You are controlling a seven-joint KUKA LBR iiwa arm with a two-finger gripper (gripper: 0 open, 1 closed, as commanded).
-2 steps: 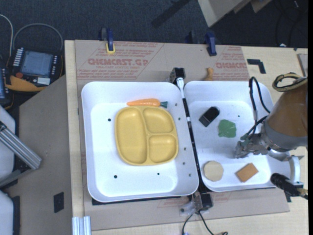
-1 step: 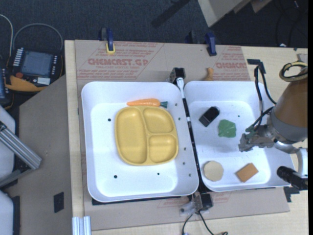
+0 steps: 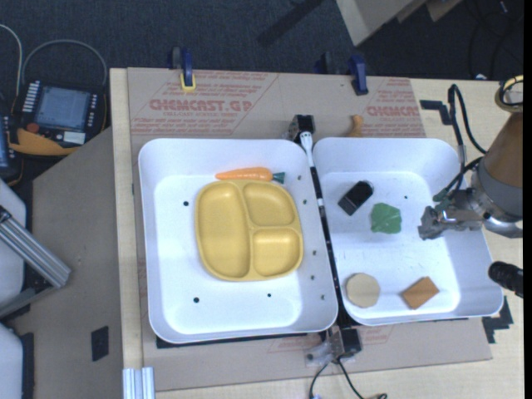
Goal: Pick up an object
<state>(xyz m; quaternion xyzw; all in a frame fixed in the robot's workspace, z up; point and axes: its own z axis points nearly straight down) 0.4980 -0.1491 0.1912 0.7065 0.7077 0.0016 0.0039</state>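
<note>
A brown table point(image 3: 249, 98) on dark floor carried two white bins. The left bin point(image 3: 166, 248) held a yellow tray point(image 3: 248, 228) and a carrot point(image 3: 243, 174). From the right edge, the arm's hand point(image 3: 434, 223) hung over the right bin point(image 3: 432, 160), beside a green object point(image 3: 385, 219); its spread was unclear.

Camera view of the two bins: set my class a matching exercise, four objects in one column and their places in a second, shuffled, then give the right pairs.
Objects:
1. carrot
2. black block
3. round tan disc
4. green object

Places:
A. right bin, near front edge, left of the brown block
B. left bin, just behind the yellow divided plate
C. right bin, middle, left of the gripper
D. right bin, back left part

Pairs: 1-B, 2-D, 3-A, 4-C
</note>
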